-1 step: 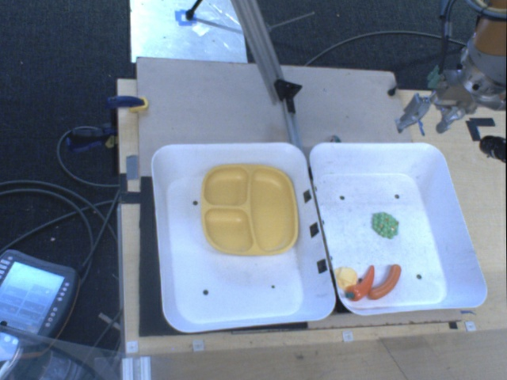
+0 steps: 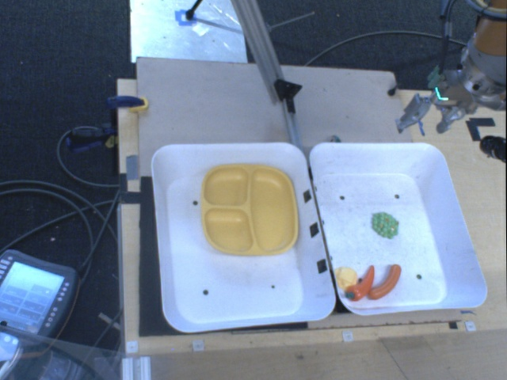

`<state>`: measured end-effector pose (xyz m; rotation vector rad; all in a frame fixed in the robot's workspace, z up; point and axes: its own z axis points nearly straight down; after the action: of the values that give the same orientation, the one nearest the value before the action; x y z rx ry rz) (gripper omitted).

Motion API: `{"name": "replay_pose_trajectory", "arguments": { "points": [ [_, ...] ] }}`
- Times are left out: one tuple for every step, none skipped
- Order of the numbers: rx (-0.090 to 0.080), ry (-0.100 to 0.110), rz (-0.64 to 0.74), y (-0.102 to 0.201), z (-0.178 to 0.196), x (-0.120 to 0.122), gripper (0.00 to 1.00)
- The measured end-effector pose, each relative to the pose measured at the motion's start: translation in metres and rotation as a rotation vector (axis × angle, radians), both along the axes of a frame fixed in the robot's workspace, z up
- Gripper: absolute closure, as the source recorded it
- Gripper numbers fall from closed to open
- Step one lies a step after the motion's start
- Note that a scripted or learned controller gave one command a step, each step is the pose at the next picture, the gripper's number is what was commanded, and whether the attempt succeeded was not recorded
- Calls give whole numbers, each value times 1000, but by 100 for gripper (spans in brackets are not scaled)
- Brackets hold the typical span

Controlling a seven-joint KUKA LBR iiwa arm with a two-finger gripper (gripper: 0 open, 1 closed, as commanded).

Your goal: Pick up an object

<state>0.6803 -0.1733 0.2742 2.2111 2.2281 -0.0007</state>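
My gripper point(image 2: 432, 119) hangs above the bench just beyond the far edge of the right bin point(image 2: 444, 172), with its two fingers spread open and nothing between them. In that bin lie a small green clump of peas point(image 2: 385, 225) near the middle, and along the near edge a hot dog sausage point(image 2: 385, 282), a red-orange chili-shaped piece point(image 2: 360, 285) and a small yellow piece point(image 2: 345, 276). All of these lie well in front of the gripper.
The left bin point(image 2: 182, 291) holds a yellow divided plate point(image 2: 249, 210). A slanted metal pole point(image 2: 261, 42) runs down to the gap between the bins. Cables and a teach pendant point(image 2: 32, 291) lie off the bench's left side.
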Motion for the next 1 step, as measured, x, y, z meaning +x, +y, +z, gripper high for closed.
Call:
{"name": "replay_pose_trajectory", "arguments": {
  "points": [
    [1,3,0,8,-46,4,0]
  ]
}}
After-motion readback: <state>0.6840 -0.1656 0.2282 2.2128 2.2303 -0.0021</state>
